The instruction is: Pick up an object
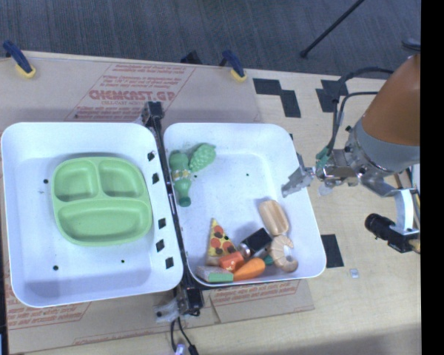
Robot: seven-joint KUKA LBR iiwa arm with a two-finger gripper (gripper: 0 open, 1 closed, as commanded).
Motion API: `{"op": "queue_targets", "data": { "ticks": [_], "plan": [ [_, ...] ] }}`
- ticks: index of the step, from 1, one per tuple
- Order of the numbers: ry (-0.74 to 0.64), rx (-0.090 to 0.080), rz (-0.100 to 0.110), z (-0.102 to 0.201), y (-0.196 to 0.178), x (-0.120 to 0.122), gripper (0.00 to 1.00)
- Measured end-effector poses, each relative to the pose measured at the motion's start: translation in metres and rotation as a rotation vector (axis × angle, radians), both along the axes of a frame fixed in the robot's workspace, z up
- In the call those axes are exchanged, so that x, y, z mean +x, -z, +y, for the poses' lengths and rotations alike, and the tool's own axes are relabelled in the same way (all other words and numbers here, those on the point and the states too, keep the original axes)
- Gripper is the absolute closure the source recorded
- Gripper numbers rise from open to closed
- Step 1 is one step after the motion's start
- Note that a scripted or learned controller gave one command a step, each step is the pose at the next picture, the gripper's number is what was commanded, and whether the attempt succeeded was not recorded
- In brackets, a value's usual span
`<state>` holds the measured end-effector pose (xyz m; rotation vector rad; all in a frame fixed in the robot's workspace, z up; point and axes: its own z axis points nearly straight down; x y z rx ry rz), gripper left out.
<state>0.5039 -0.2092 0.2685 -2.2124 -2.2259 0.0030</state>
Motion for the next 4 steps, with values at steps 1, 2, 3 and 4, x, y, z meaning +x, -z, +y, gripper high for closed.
{"op": "queue_targets", "data": {
  "ticks": [1, 2, 3, 4],
  "plan": [
    [0.041, 0.000, -0.001, 0.003, 0.140, -0.028, 0.00],
    [-0.233, -0.007, -0.012, 0.024, 0.173, -0.025, 0.00],
    [-0.544, -0.005, -0.011, 0.053, 0.173, 0.022, 0.00],
    [-0.663, -0.008, -0.013, 0.108, 0.173, 0.017, 0.00]
  ]
}}
